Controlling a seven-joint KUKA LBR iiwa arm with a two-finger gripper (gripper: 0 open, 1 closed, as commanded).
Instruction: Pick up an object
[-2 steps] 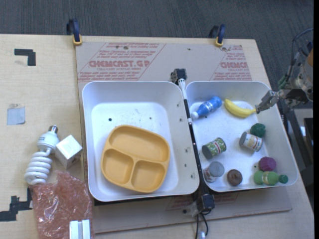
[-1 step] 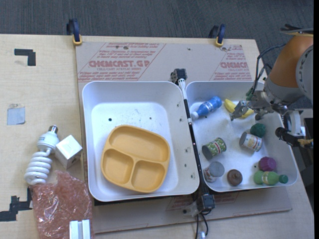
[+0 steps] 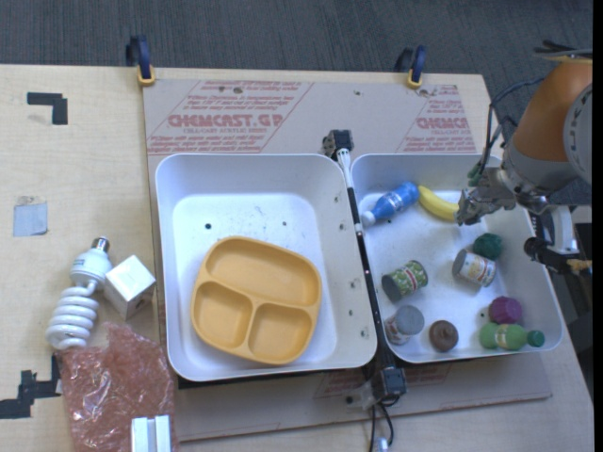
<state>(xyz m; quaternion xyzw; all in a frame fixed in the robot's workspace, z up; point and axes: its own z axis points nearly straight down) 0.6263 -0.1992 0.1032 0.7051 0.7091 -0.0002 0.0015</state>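
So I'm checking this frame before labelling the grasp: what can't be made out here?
- Gripper: small and blurred in the camera view above the banana; a grasp can't be judged.
- Arm: cut off by the right edge.
- Can labels: too small to read.
- Green bottle: partly overlapped by the purple object.
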